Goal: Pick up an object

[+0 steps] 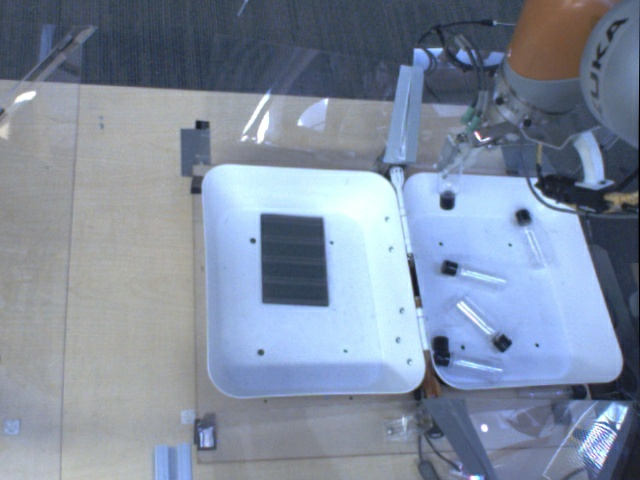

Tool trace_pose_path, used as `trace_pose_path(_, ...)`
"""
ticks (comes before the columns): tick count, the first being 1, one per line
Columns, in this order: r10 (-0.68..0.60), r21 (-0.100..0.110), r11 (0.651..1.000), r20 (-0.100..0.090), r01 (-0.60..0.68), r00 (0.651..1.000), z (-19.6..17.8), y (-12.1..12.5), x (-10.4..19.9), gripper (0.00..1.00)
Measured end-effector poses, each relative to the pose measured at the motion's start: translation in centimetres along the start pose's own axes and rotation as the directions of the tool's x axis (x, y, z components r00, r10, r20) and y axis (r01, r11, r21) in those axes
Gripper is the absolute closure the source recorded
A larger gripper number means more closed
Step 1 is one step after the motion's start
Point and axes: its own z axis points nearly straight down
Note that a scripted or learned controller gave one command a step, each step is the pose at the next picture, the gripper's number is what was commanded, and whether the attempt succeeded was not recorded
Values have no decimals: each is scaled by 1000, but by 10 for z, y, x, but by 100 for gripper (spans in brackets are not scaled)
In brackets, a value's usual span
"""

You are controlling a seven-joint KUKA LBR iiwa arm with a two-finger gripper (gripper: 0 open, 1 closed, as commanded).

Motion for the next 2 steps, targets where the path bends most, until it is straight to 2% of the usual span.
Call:
trace_pose_path(1,15,0,1000,0,-15,1000,8,-6,-15,100)
trace_pose_path(2,55,1,999,-2,-55,999,17,13,32,100)
